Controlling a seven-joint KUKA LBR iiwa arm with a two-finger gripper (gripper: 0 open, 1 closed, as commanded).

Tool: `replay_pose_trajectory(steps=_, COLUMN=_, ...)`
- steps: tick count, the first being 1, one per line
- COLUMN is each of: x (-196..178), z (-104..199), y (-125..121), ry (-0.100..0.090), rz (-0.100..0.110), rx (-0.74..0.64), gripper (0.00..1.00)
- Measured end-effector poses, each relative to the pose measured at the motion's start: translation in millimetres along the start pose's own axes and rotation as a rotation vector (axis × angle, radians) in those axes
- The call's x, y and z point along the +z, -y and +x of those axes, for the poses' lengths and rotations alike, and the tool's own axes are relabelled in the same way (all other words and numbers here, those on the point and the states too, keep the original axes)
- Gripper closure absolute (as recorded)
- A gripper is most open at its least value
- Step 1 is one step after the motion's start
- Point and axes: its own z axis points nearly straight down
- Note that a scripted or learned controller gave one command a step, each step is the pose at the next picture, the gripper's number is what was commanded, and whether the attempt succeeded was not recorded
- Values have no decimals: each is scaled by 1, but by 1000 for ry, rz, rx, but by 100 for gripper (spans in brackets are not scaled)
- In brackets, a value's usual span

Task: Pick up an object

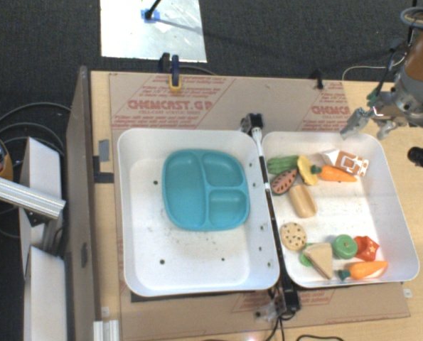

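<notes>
The claw (373, 121) is seen spread apart, nothing gripped, above the right bin's (399, 212) far edge. A carrot (337, 175) lies there, long axis crosswise, tip pointed right.

The right bin (399, 222) is crowded along its far edge and near edge with toy food, leaving a bare strip of floor between the bread roll (303, 202) and the red pepper (367, 247). In the left bin (143, 261), the teal divided plate (205, 190) fills the middle, with open floor around it.
</notes>
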Motion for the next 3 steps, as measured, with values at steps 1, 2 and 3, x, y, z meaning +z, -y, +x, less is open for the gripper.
replay_pose_trajectory(steps=1, x=79, z=77, y=6, ry=-10, rz=18, rx=-6, gripper=0)
replay_pose_trajectory(steps=2, x=95, z=31, y=36, ry=6, rz=-10, rx=-4, gripper=0)
replay_pose_trajectory(steps=3, x=73, z=14, y=51, ry=-3, rz=9, rx=3, gripper=0)
